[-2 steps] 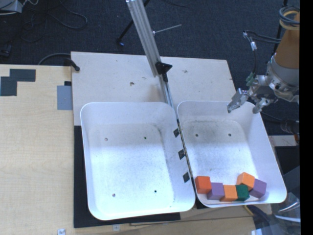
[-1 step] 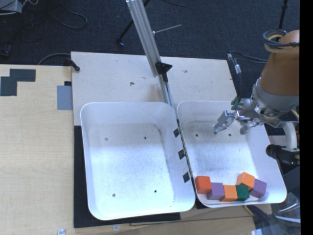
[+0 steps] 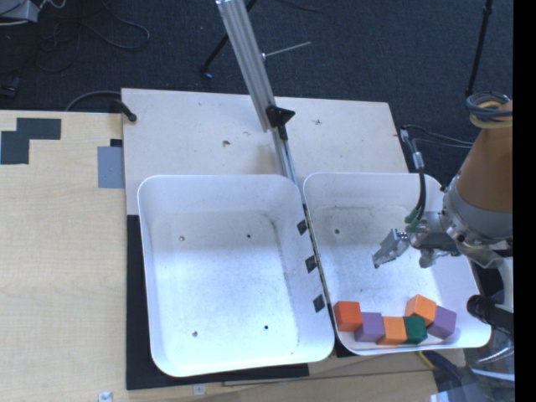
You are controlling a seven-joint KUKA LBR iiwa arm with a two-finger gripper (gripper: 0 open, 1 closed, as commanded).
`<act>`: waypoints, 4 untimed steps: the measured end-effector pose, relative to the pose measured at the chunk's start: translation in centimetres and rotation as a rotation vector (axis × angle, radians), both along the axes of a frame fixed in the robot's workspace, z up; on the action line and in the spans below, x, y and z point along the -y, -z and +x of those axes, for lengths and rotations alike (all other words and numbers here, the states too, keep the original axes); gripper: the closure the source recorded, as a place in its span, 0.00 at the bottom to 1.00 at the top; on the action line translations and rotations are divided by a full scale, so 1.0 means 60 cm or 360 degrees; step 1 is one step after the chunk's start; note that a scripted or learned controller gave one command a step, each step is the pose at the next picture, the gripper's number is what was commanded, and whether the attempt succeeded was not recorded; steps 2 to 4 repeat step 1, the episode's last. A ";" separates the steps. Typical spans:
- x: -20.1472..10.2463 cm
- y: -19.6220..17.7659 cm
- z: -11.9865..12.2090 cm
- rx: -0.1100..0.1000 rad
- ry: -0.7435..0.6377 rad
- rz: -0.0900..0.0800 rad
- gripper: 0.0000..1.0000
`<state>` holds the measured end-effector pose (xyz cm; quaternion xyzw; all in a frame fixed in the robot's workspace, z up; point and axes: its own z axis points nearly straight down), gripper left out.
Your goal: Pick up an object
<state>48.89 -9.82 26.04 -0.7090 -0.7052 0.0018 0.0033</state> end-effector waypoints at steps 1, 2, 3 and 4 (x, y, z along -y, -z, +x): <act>-0.018 -0.007 0.073 0.0011 -0.0013 -0.0003 0.00; -0.018 -0.007 0.073 0.0011 -0.0013 -0.0003 0.00; -0.018 -0.007 0.073 0.0011 -0.0013 -0.0003 0.00; -0.018 -0.007 0.073 0.0011 -0.0013 -0.0003 0.00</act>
